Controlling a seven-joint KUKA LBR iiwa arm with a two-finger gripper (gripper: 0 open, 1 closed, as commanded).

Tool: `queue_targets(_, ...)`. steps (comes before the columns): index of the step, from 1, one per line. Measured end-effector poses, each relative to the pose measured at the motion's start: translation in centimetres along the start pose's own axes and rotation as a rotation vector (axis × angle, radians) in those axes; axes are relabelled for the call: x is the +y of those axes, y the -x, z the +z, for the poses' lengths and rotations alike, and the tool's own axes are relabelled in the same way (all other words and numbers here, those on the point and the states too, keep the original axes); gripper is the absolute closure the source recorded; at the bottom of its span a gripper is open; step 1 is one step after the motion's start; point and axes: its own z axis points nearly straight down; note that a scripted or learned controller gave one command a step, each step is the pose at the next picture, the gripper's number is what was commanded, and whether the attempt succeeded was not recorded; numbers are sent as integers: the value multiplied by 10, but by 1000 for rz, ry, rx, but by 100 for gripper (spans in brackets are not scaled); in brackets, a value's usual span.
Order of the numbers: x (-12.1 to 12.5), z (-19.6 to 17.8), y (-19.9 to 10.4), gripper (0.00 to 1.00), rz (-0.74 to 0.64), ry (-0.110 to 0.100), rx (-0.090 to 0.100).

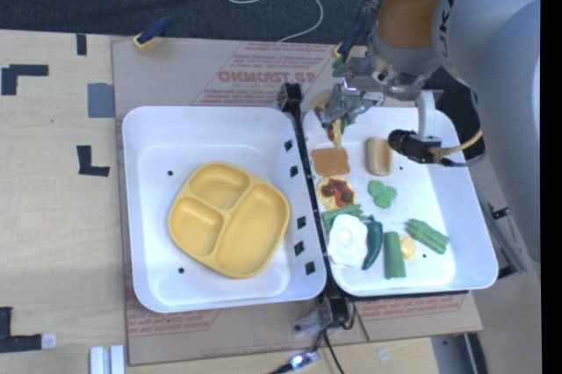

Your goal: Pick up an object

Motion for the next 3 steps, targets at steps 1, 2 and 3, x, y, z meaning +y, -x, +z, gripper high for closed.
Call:
queue_targets(1, -6, 17, -19, 100, 3, -3, -2)
queue_targets(2, -9, 6, -15, 100, 4, 0, -1)
queue_targets(3, 5, -1, -21, 100, 3, 0, 0)
